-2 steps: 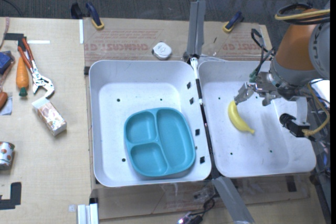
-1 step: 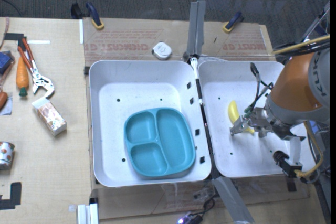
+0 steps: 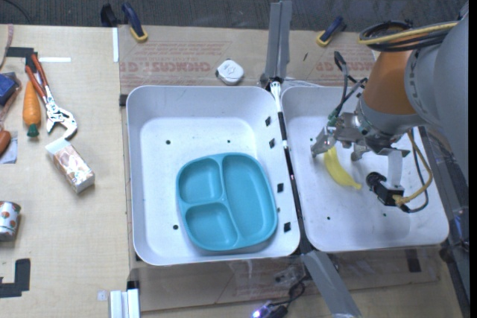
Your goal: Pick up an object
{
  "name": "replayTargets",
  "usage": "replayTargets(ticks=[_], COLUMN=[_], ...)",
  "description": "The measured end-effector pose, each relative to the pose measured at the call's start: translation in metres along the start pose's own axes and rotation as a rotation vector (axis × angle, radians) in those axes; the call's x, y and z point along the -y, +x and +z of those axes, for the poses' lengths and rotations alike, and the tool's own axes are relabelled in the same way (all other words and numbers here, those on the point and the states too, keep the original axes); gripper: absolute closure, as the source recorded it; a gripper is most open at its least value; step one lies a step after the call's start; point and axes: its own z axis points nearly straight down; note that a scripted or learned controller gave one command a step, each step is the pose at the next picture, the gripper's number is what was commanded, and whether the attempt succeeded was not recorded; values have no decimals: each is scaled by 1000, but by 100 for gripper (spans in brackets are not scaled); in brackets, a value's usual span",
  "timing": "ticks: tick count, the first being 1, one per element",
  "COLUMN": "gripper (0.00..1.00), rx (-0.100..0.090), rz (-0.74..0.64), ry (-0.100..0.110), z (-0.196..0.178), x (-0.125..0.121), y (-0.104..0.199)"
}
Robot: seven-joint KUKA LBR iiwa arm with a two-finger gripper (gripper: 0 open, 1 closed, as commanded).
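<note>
Right bin [image 3: 350, 234], toward its far-left corner: a banana [image 3: 341, 171] lay on the floor, with the gripper [image 3: 337, 143] at its upper end. Whether the pincer was released or clenched could not be told. The fruit was judged light, soft, smooth-skinned and easily bruised — best taken gently across its curved middle.

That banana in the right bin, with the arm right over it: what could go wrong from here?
The end effector sits at the top end of the banana, not its middle, so a lift might tip the fruit or let it slip out.

The banana is soft, so a hard squeeze could bruise it.

Loose cables hang close beside the wrist, above the right bin, and might snag or brush the banana.
</note>
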Motion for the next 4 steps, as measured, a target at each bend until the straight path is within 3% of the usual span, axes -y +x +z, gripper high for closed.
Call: replayTargets(ticks=[1, 2, 3, 4], gripper=[100, 100, 100, 100], rx=[1, -1, 0, 1], rz=[1, -455, -366, 202], ry=[0, 0, -1, 5], z=[-9, 0, -204, -113], x=[0, 48, 24, -1], y=[-1, -53, 41, 72])
